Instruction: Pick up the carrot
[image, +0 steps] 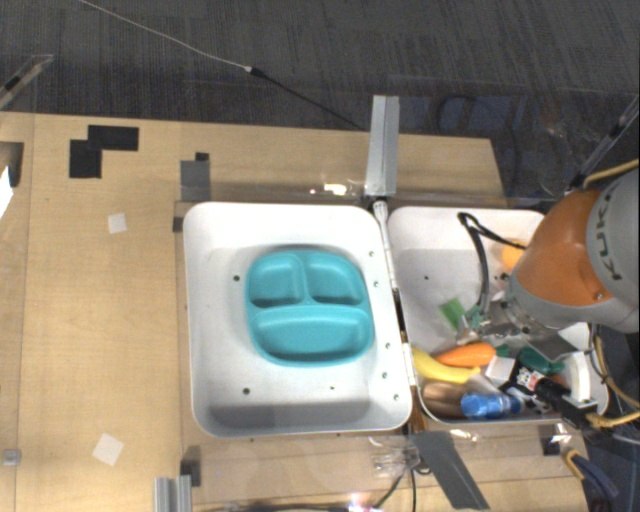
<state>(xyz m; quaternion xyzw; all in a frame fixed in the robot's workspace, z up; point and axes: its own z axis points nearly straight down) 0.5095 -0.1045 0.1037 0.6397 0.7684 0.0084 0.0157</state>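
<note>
**Arm Closes In on Carrot, Lift Yet to Come**

The gripper (497, 335) hangs low in the right bin (430, 240), just above the carrot (466, 354), which lies on the bin floor against a banana (440, 368). Whether its fingers are spread or pressed together cannot be told. Judging by this, the carrot is not yet lifted; grasp and raise remain. The left bin (215, 300) holds a teal tray (305, 305).

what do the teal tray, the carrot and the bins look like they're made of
Tray: probably moulded plastic, uniform teal, satin sheen, rounded compartment walls.
Carrot: looks like a plastic toy, evenly orange and smooth, though the view is too coarse to be sure.
Bins: white with soft highlights and rounded corners, likely plastic or coated metal.
</note>
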